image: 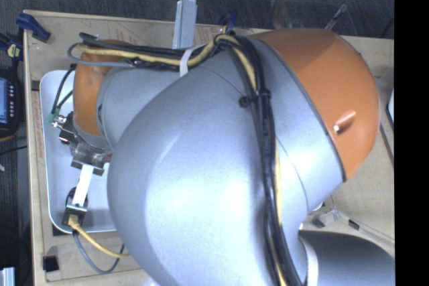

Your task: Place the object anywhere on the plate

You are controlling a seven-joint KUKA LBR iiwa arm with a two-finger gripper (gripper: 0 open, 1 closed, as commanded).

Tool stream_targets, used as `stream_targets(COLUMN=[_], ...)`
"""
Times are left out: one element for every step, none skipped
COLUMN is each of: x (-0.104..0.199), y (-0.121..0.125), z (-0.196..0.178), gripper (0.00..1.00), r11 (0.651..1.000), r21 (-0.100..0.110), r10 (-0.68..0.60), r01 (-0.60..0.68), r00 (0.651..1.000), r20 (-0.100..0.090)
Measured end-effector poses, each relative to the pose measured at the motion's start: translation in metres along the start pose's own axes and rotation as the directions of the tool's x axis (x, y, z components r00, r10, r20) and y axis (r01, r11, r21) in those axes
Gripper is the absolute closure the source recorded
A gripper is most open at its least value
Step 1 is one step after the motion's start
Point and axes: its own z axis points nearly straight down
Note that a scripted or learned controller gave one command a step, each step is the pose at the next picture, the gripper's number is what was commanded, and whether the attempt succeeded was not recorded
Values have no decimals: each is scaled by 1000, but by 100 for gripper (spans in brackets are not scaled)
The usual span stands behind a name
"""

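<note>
Arm (221, 171): grey, enters from view's right; broad rounded link fills centre and lower frame, close under camera. Orange joint cap (322, 97) at upper right. Forward link turns toward view's left, ending in orange band (86, 94) above wrist (90, 144). Wrist points down and toward lower left. Black and yellow cable bundle (263, 144) runs along link's upper surface, bound by white strap (184, 62). Gripper (86, 159) below wrist, largely hidden by arm body.

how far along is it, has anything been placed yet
Done: nothing I can confirm. In hand: the arm is reaching over the left bin, and its bulk hides most of the bench. Left: I can't call the placing complete, since whatever lies beneath the arm is hidden.
</note>
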Motion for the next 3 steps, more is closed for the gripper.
stream_targets(x=[-53,-62,-128], y=[-3,-12,21], z=[-93,42,-45], gripper=[100,100,100], r11=[972,996,1000], r21=[-6,-2,-4], r10=[-234,-86,26], r01=[234,86,-26], r00=[972,996,1000], r20=[-4,1,-4])
